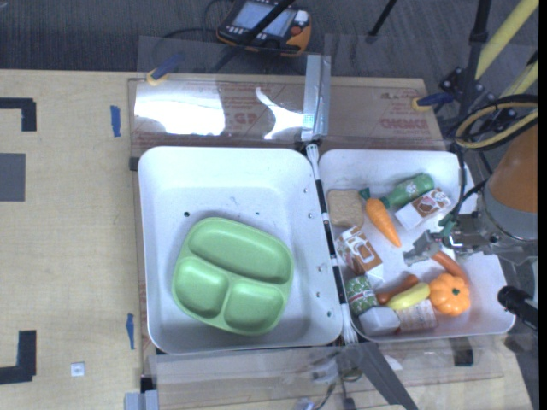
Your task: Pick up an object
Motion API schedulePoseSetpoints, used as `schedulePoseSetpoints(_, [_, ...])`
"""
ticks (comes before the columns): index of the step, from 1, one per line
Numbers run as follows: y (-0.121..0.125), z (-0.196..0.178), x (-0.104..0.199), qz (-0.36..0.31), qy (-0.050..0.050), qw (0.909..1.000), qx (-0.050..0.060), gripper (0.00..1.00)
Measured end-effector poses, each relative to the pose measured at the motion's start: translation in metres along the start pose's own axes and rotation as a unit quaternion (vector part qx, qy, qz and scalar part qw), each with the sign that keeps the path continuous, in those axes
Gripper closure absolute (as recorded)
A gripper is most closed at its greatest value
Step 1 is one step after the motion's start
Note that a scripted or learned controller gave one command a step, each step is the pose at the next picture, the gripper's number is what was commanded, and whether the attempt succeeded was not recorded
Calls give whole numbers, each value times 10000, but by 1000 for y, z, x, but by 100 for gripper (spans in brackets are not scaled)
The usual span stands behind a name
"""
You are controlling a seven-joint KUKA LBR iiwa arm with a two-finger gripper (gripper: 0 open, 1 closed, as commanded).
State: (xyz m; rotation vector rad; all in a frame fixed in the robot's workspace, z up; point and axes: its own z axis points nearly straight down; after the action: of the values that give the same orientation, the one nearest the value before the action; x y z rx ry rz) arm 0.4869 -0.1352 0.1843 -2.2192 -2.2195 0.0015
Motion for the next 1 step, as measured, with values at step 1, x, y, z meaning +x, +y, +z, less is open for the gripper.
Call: schedulePoseSetpoints(1, [-1, -47, -53, 487, -14, 9988, -26, 0])
